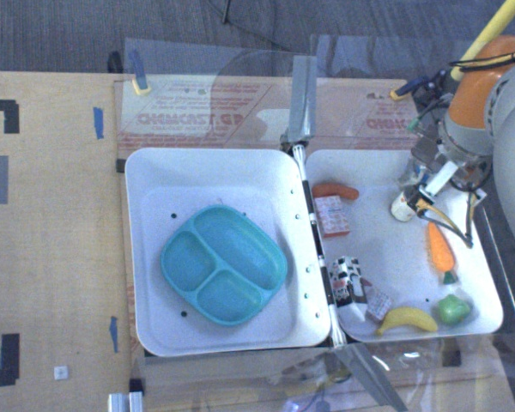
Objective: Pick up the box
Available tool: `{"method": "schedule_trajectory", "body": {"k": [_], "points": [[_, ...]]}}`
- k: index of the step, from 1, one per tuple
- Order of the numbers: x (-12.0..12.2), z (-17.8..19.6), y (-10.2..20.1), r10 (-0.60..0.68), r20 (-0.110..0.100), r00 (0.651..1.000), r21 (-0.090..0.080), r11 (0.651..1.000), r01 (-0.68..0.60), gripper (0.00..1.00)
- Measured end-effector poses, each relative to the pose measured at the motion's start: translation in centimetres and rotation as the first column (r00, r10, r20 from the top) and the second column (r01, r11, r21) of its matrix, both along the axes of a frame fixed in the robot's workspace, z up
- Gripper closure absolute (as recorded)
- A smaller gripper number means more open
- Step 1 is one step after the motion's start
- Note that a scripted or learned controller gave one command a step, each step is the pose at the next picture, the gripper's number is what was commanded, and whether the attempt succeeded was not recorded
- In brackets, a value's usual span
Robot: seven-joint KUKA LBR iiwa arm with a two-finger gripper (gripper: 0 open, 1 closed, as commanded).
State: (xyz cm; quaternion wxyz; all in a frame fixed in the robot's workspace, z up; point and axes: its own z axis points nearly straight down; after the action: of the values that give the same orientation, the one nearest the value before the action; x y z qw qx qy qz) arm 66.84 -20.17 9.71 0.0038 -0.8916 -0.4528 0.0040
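1. Arm (489, 101): I see the grey iiwa w/ its orange band coming in from the right, wrist over the far-right corner of the right bin (386, 269).
2. Gripper (421, 197): low over the right bin's far-right area, tilted toward the left. Finger state: can't tell from my view; nothing seen between the fingers.
3. Box (331, 215): small red-and-white carton, lying flat in the right bin, far-left part, just beside the divider between the bins. Well apart from the gripper.
4. Sausage (336, 191): reddish-orange, lying just beyond the box on its far side, touching or nearly so; can't tell which.
5. White round item (402, 208): small, just beside the gripper tip on its left; contact unclear.
6. Carrot (440, 249): orange w/ green end, right side of the right bin, nearer than the gripper.
7. Green item (452, 309): rounded, near-right corner of the right bin.
8. Banana (407, 319): yellow, near edge of the right bin, left of the green item.
9. Black-and-white item (344, 280): small, near-left part of the right bin, by the divider.
10. Left bin (154, 178): holds a teal divided plate (224, 264), three compartments, about central.
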Motion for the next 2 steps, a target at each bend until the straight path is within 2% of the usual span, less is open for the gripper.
{"method": "schedule_trajectory", "body": {"k": [1,2], "points": [[-0.12,11.83,1.94,-0.537,0.010,0.844,-0.004,0.844,0.537,1.00],[-0.11,11.84,2.00,-0.537,0.009,0.844,-0.004,0.844,0.537,0.00]]}}
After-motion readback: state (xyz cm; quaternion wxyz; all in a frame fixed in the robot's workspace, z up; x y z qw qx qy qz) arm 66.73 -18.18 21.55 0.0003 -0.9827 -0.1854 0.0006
